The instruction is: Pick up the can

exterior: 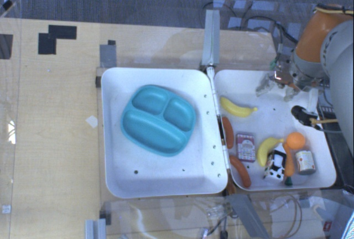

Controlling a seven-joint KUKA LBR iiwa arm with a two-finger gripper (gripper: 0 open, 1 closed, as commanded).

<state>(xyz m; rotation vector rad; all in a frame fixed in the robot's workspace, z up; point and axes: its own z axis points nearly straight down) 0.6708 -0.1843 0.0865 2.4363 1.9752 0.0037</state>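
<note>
Nearest the lens, the can stands upright in the front right corner of the right bin, its pale label facing forward and its round top showing. An orange sits just behind the can, touching or nearly so, and a carrot lies just to the can's left, with a black-and-white cow toy beyond that. A banana curves farther left of the can, near a small red box; a second banana lies well behind. The gripper hovers at the bin's back edge, well apart from the can, its two fingers spread wide and holding nothing. Judged by its look, the can is rigid and fairly light, with smooth, possibly slippery sides that will not crush under a firm pinch. Its best hold appears to be across the body from above, fingers closing on opposite curved sides at mid-height. The crowding matters: one finger would have to slip between can and carrot, and the orange could roll if nudged. A blue tray fills the left bin, far left of the can.
</note>
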